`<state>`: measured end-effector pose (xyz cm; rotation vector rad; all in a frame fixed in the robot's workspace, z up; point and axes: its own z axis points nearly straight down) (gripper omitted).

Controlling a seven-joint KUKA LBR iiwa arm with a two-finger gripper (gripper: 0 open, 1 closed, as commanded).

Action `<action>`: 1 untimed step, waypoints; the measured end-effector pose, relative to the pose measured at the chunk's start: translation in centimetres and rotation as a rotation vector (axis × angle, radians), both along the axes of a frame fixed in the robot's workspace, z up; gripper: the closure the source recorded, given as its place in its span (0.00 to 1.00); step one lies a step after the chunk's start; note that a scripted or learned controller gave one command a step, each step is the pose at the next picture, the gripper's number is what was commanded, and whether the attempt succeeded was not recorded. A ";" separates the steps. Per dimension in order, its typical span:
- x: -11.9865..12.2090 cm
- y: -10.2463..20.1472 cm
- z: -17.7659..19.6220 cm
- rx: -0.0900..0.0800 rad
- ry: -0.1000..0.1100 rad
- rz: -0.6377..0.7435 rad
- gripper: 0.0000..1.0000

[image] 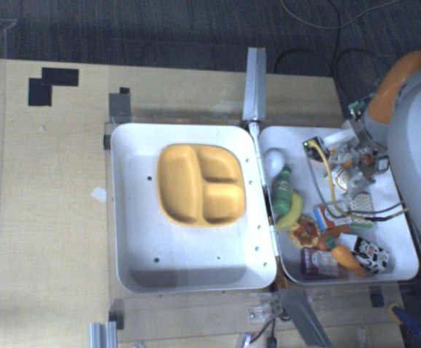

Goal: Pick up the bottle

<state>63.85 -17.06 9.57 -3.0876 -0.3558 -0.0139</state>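
Look to the left bin [123, 267] first: a yellow sectioned tray [199, 184] sits in it, far to the left of your tool [355, 167]. In the right bin [406, 263], the green bottle [283, 189] lies against the dividing wall, left of the tool and apart from it (a banana [292, 210] touches its lower end). You cannot tell the tool's opening; wires clutter it.

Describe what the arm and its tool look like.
The arm is bulky, rounded and grey with an orange band above the wrist. Its tool is a small cluttered assembly of white and metal parts, trailing yellow and black cables.
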 end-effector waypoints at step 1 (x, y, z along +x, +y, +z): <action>-1.2 5.1 -0.1 -0.040 -0.021 0.255 1.00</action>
